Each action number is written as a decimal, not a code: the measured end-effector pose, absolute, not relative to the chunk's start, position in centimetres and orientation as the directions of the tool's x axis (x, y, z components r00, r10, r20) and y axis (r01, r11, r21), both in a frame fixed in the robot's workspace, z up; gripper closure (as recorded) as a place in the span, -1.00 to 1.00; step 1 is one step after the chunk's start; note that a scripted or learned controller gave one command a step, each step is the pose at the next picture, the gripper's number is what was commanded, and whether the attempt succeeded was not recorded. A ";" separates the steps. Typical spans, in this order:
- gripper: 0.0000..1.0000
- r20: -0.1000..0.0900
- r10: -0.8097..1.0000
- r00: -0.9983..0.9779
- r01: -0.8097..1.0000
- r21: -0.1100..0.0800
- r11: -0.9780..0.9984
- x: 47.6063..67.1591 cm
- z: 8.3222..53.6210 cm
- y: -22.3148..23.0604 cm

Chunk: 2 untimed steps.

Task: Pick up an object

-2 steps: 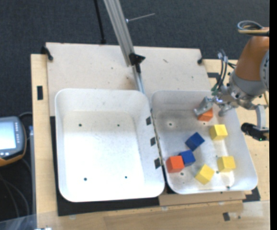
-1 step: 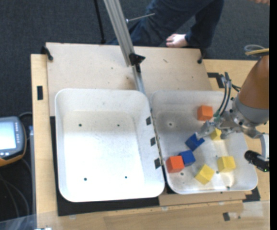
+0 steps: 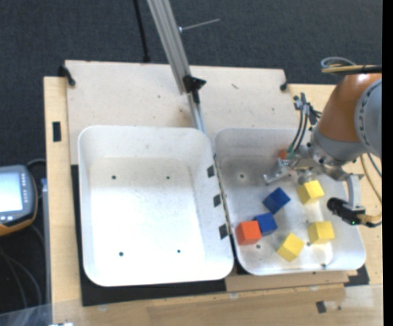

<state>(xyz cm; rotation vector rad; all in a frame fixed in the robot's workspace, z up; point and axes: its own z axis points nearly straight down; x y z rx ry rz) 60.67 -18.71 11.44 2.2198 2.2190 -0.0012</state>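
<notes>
Aluminium post (image 3: pixel 169 36): nearest the lens, a ribbed rail slanting from 12 o'clock down to its foot at the back edge of the bench, between the two bins.
Bench (image 3: pixel 148 90): pale board on a wooden frame, on dark carpet.
Left bin (image 3: pixel 87 182): white, shallow, a few dark specks on its floor.
Right bin (image 3: pixel 233 148): white, holds all the cubes, gathered toward its 5 o'clock part.
Orange cube (image 3: pixel 248 231): at the bin's 7 o'clock edge, touching a blue cube.
Blue cubes: one (image 3: pixel 266 223) just beside the orange cube at its 2 o'clock; the other (image 3: pixel 276 200) near the bin's middle, tilted on the diagonal.
Yellow cubes: one (image 3: pixel 311 191) just under the gripper body; one (image 3: pixel 321 231) at 4 o'clock in the bin; one (image 3: pixel 290 246) at 6 o'clock near the front wall.
Arm (image 3: pixel 349 117): grey with an orange band, entering at 3 o'clock, cables looping off it.
Gripper (image 3: pixel 272 178): low over the bin's 12 o'clock part, metal finger tips pointing toward 9 o'clock, apart from every cube; nothing between them. The tips look close together, though blur makes this uncertain.
Handheld screen (image 3: pixel 5 195): at 9 o'clock, off the bench.
</notes>
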 end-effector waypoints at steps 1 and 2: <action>-1.00 -0.002 1.000 0.002 1.000 0.003 -0.002 55.2 9.8 -15.6; 1.00 -0.002 1.000 0.010 1.000 0.007 -0.010 55.4 10.9 -15.8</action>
